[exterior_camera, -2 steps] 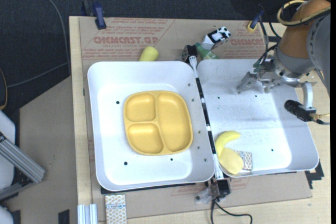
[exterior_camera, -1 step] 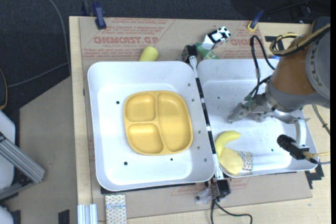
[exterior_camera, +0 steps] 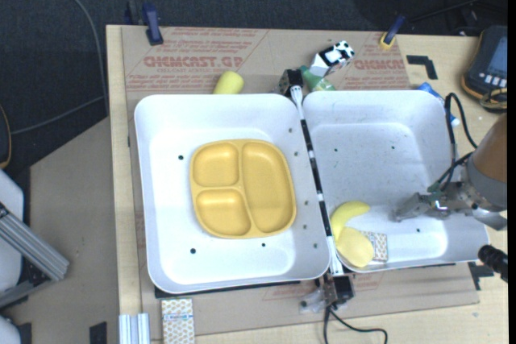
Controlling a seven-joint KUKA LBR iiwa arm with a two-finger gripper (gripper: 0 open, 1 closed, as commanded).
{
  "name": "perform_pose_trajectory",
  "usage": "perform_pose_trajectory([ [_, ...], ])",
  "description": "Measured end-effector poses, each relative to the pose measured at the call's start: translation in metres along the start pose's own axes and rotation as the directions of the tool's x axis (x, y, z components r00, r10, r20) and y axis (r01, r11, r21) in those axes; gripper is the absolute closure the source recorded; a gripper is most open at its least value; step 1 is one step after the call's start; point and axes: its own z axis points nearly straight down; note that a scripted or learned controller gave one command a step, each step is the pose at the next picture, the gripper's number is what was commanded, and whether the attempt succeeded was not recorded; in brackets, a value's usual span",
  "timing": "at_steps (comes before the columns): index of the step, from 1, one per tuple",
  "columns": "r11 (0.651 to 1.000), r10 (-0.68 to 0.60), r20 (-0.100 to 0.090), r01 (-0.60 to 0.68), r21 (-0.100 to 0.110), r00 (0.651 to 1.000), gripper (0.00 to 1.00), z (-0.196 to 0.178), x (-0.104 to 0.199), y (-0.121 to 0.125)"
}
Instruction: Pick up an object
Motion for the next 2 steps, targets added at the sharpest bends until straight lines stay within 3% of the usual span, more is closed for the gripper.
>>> perform_pose_trajectory([
  [1,1.000,-0.003,0.001,0.003,-0.004,1.000,0.00,0.000,0.074,0.056],
  [2,1.000,-0.002,0.000,0.002,0.000,1.000,0.00,0.000,0.124,0.055],
])
